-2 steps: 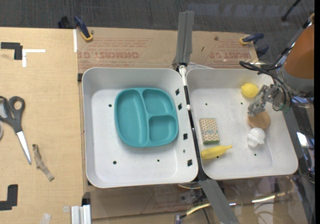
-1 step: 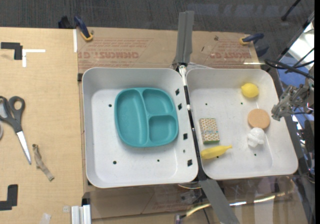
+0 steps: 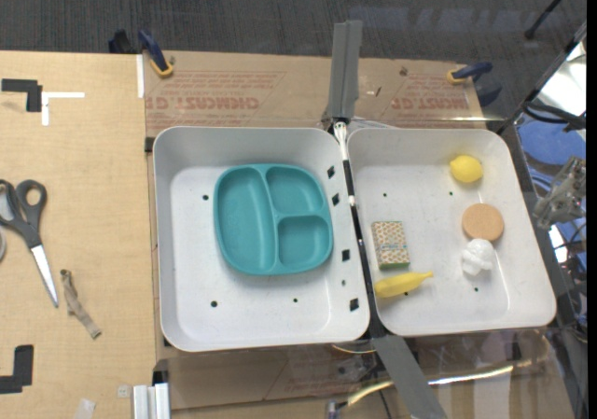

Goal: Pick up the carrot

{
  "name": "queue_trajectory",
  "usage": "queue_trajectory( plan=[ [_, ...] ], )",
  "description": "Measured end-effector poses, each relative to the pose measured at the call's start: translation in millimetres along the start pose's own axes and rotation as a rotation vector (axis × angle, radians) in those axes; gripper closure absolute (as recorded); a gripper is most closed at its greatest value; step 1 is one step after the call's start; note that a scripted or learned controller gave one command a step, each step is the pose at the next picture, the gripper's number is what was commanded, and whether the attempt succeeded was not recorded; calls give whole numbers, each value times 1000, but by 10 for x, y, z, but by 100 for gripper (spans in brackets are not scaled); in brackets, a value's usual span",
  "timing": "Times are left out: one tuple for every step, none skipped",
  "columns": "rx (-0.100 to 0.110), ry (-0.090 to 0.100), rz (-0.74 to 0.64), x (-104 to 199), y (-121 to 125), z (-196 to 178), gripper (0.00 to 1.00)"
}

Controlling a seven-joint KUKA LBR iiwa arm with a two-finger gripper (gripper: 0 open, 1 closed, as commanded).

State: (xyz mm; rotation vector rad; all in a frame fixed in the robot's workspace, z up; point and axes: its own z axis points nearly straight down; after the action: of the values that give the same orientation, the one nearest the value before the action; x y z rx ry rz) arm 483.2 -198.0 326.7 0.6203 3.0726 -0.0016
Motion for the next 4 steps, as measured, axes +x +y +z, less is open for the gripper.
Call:
queue_trajectory(
  plan=[
    [0,-5,0,-23,6,-95,100],
    [-1,-11,0,-46,11,-192,100],
    [-1,-17,0,-69,15,-288,100],
    [1,0,-110,-91,-228,-606,100]
  ],
)
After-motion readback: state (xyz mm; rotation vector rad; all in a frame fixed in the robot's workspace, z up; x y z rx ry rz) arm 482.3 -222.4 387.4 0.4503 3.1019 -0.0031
